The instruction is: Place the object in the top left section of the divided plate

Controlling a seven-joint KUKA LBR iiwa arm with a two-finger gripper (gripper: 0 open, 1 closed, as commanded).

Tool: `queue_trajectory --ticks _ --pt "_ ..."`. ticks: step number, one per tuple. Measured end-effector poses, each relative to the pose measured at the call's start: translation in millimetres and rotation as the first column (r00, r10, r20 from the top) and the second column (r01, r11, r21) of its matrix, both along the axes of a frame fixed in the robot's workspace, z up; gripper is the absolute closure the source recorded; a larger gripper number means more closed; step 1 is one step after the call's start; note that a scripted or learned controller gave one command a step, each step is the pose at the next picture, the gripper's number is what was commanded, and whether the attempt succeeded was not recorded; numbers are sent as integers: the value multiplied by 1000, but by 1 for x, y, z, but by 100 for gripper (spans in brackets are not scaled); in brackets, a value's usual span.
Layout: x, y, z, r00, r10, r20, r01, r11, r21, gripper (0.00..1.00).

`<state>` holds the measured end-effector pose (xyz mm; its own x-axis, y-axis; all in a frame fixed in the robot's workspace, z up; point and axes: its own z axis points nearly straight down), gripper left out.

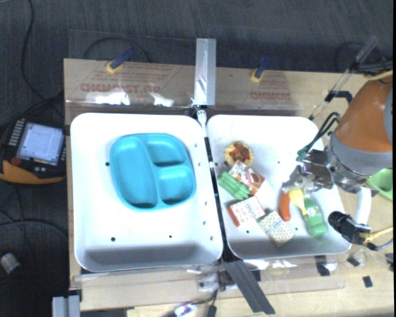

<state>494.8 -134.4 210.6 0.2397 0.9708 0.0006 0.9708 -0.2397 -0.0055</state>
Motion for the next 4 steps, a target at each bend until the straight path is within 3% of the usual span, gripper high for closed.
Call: queue_trajectory --ticks 1,3,4 --pt "42 32 -118 986 -169 4 169 986 -6 100" --pt "76 25 -121 997 80 10 -80 997 -8 100" --pt "101 29 -121 974 227 2 -227 974 -12 100"
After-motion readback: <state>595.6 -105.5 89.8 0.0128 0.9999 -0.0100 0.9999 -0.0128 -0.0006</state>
